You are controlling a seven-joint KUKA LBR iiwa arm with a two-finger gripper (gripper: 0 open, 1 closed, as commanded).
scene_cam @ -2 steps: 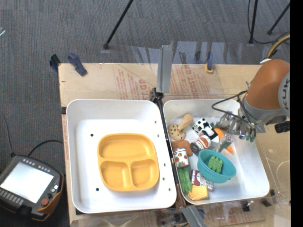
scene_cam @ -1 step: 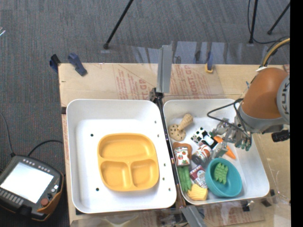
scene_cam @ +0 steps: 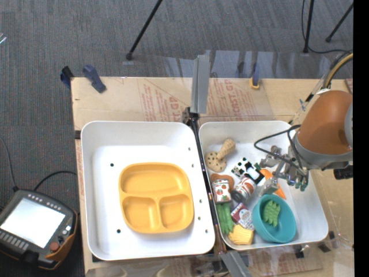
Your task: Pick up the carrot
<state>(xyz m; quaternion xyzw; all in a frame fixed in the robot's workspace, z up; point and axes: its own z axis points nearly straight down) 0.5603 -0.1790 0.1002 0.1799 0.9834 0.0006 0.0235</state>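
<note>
The carrot (scene_cam: 265,174) is a small orange piece in the right bin (scene_cam: 314,221), lying beside the cans, partly hidden under the gripper. Another orange bit (scene_cam: 279,193) peeks out by the rim of the teal bowl; I cannot tell whether it belongs to the same carrot. My gripper (scene_cam: 285,175) hangs low over the middle of the right bin, just right of and above the carrot, below the arm's orange band (scene_cam: 326,126). Nothing is visibly held in it.
The right bin is crowded: a teal bowl (scene_cam: 274,219) with a green item, two cans (scene_cam: 222,190) (scene_cam: 245,187), a cookie (scene_cam: 216,161), a black-and-white item (scene_cam: 245,167), green vegetable (scene_cam: 225,218). A yellow divided plate (scene_cam: 155,198) sits in the left bin (scene_cam: 95,154).
</note>
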